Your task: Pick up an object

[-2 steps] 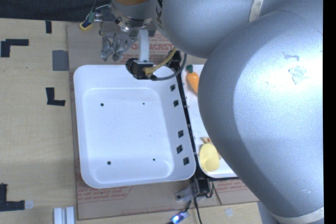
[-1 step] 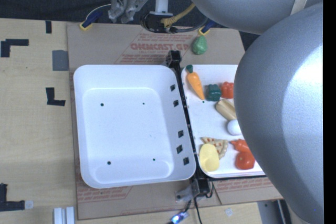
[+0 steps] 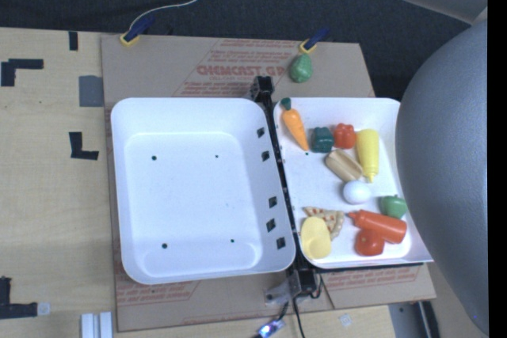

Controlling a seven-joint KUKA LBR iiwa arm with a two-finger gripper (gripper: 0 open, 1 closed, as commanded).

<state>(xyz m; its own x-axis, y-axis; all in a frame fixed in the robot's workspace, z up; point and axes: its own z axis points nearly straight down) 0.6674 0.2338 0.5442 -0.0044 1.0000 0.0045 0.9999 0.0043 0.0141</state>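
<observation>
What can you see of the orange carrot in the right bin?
The carrot is a small toy, glossy like plastic, orange with a green stub at its top end. It lies flat on the right bin's floor near the top left corner, close to the divider, tip pointing down and to the right. Its lower end sits beside the dark green piece; contact is unclear.
</observation>
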